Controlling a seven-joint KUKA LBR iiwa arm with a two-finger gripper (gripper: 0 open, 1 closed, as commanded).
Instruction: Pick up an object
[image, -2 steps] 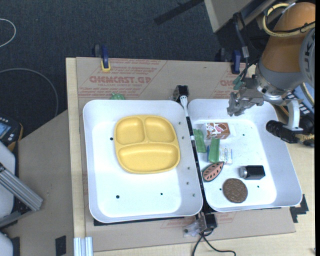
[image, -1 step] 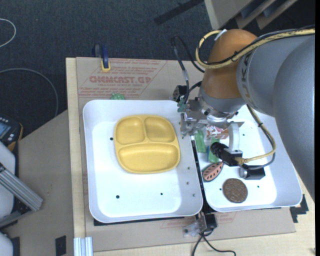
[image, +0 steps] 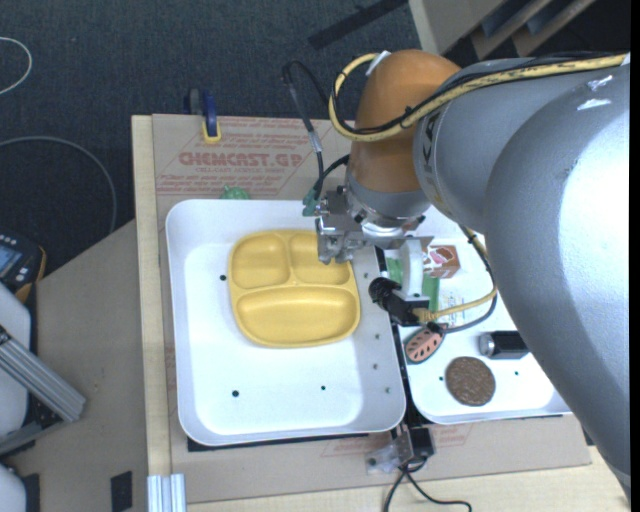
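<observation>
Grey arm (image: 540, 190) fills the right of the frame, its gripper (image: 336, 240) over the yellow divided plate (image: 293, 290) in the left bin (image: 280, 400); jaws' state I cannot tell.

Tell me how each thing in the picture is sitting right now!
Yellow plastic divided plate: flat, right way up, in the left white bin.
Round brown disc: flat in the right white bin.
Small black block: lying beside the disc.
Gripper: low over the plate's right edge; grip unclear.
</observation>
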